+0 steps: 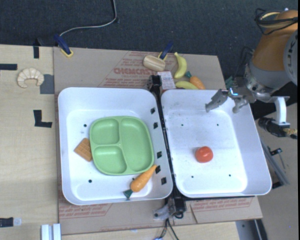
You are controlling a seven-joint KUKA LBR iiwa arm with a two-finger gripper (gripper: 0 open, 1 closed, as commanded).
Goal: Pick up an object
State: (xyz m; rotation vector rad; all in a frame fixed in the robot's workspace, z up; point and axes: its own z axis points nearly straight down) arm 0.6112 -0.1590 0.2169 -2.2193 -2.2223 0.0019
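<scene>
The gripper (225, 101) is hovering open-jawed over the right bin's (250, 134) far edge; the round tomato (204, 154) is likely rolling away if nudged.

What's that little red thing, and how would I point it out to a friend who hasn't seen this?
Start at the right bin, the one the arm reaches over. A small round red tomato lies alone on its white floor, toward the near side, apart from the tool above the far edge. The other bin's carrot is long and orange.
</scene>
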